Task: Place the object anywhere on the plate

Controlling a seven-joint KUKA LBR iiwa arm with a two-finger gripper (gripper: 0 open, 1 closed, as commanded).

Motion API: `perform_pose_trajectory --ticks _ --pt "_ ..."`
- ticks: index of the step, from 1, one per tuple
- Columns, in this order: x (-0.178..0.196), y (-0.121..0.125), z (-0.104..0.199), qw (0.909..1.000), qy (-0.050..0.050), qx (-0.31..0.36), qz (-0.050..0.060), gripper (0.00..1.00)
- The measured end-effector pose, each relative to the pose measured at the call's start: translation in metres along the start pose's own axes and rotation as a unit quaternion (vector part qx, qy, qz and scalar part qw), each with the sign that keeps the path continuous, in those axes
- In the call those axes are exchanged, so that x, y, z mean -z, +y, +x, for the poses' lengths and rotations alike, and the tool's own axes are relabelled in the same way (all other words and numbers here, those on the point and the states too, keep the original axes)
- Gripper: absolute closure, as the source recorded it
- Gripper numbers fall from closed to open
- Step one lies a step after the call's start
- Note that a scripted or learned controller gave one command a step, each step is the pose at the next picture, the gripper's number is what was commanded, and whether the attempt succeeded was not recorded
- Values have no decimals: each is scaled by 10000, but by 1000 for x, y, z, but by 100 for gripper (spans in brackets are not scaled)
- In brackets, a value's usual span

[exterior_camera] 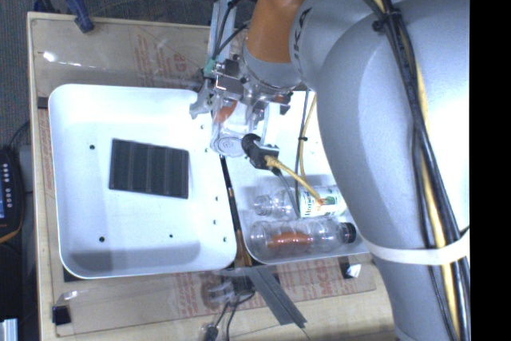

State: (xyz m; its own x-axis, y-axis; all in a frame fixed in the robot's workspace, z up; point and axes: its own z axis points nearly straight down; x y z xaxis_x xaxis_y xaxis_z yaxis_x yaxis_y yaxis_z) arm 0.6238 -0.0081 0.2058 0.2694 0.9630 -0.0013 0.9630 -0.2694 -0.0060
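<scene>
**Gripper up at the top of the bins**

From my camera above, I see the gripper (231,120) between the two bins; I cannot tell its grip. The clear bottle (299,237) lies below it in the right bin (254,251), well apart. The dark plate (149,168) sits in the left bin (72,108)

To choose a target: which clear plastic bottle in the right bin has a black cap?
The larger clear bottle lying nearest the bin's front rim; its black cap points right.

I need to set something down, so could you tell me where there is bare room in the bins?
The left bin has bare white floor all around the dark plate. The right bin is crowded with clear bottles, under the arm.
</scene>
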Motion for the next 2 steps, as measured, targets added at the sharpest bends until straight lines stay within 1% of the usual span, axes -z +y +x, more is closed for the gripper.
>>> perform_pose_trajectory --ticks 1,2 --pt "48 -31 58 9979 -3 655 -10 100" --pt "-17 -67 36 9878 -9 1558 9 100"
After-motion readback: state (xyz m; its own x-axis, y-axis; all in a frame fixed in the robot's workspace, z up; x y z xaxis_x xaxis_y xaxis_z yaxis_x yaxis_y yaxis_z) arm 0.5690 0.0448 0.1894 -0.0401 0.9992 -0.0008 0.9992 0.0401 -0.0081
